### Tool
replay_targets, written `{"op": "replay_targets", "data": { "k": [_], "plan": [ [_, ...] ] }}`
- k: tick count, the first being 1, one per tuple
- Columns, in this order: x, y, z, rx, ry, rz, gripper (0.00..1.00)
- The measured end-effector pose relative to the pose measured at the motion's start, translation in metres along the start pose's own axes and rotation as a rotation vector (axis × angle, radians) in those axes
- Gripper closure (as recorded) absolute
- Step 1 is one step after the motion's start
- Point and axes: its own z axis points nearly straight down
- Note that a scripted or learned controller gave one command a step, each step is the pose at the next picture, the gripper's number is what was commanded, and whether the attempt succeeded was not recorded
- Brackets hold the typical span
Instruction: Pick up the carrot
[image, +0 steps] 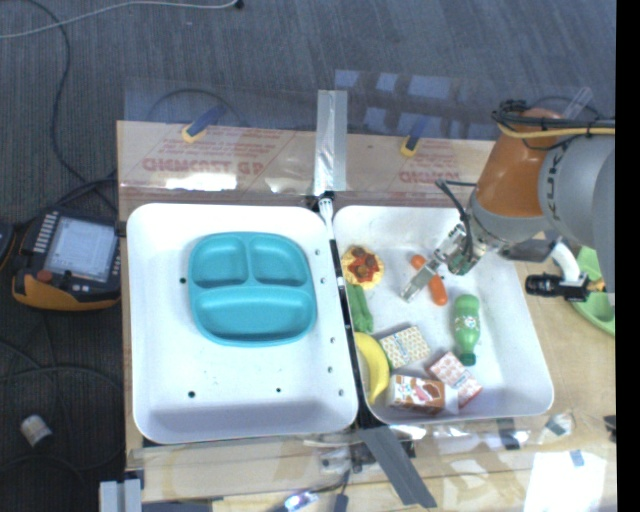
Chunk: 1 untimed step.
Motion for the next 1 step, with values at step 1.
{"op": "replay_targets", "data": {
  "k": [1],
  "plan": [
    [-0.0562, -0.0170, -0.0005, 0.003, 0.014, -0.108, 0.00]
  ]
}}
